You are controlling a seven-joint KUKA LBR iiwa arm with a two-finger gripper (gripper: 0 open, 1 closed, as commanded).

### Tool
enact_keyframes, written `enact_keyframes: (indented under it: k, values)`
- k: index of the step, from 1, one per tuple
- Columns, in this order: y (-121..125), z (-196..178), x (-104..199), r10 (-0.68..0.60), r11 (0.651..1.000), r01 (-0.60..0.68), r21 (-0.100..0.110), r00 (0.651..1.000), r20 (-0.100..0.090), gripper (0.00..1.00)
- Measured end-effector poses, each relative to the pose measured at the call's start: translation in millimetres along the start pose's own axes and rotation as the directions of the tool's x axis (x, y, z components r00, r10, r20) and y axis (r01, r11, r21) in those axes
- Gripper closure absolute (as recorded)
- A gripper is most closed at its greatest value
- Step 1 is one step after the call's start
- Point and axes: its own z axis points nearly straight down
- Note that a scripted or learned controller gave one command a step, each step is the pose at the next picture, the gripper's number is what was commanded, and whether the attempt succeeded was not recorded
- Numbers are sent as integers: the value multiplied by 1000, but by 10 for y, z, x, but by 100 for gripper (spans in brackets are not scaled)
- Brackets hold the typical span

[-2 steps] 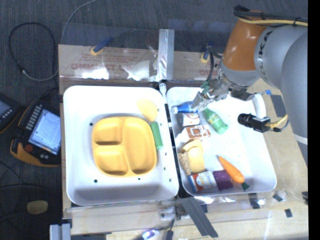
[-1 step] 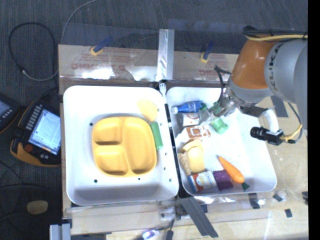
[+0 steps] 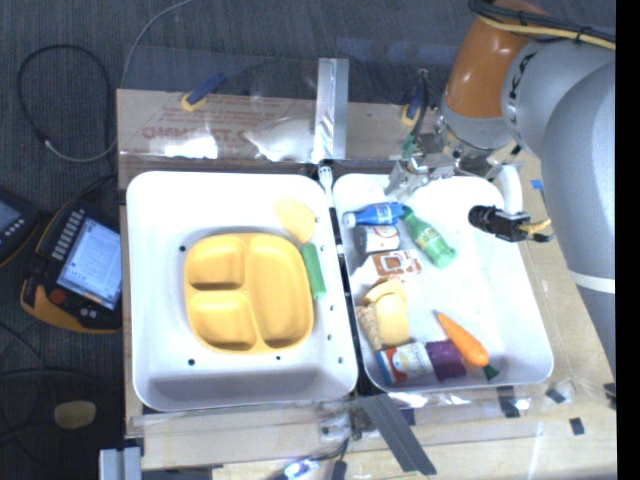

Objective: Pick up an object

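Two white bins sit side by side; nearest in the right bin (image 3: pixel 520 298), a carrot (image 3: pixel 462 339) lies, then a green bottle (image 3: pixel 430 240). Farther back, the gripper (image 3: pixel 418 168) hovers over the rim, its grip state unclear.

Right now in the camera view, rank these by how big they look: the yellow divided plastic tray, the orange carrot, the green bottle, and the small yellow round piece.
1. Yellow divided plastic tray
2. Orange carrot
3. Green bottle and small yellow round piece: too alike to rank.
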Motion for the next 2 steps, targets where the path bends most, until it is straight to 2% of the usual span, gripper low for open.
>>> enact_keyframes:
  k: [1,2]
  values:
    - [30,543,-171,-125,992,125,-23,992,10,100]
    - [-408,912,-513,-180,984,180,-13,984,12,100]
